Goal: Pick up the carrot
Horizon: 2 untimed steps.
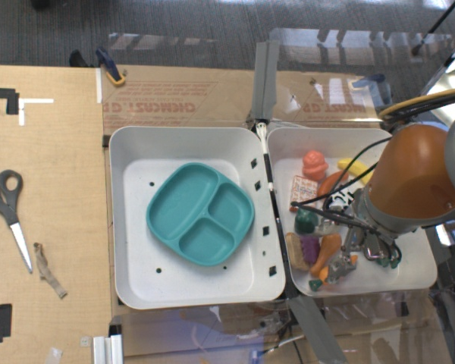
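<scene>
Claw (354,250) hangs low in the right bin (417,275), near its front edge, but we cannot tell how it is set. Just beside it, on the side toward the left bin (125,226), lies the carrot (326,255), orange with a green tip pointing at the front wall, among other toy foods. We judge the approach step is in hand; next we need a short sideways correction onto the carrot's middle.

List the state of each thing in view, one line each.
Teal plate: upright in left bin, nothing on it.
Carrot: lying in right bin among toy foods.
Gripper: low over right bin, beside carrot.
Scissors: closed, flat on bench.
</scene>
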### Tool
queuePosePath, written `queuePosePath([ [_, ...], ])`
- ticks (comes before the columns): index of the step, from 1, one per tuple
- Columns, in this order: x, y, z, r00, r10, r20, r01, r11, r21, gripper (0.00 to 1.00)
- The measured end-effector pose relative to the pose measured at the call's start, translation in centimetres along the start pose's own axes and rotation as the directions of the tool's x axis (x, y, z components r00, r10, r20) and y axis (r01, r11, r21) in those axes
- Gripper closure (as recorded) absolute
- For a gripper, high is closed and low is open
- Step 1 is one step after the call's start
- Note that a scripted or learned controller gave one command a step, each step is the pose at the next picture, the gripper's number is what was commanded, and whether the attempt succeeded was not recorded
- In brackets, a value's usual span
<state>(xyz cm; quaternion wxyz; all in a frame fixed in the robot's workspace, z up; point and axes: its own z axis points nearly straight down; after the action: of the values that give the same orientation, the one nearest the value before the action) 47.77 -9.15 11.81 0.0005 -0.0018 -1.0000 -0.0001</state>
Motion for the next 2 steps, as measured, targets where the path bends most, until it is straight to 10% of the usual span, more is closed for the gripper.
queuePosePath([
  [1, -0.02, -1.14, 2.63, 1.0, 0.026, 0.001, -0.026, 1.0, 0.0, 0.0],
  [2, -0.13, -1.03, 1.73, 1.0, 0.023, 0.002, -0.023, 1.0, 0.0, 1.0],
])
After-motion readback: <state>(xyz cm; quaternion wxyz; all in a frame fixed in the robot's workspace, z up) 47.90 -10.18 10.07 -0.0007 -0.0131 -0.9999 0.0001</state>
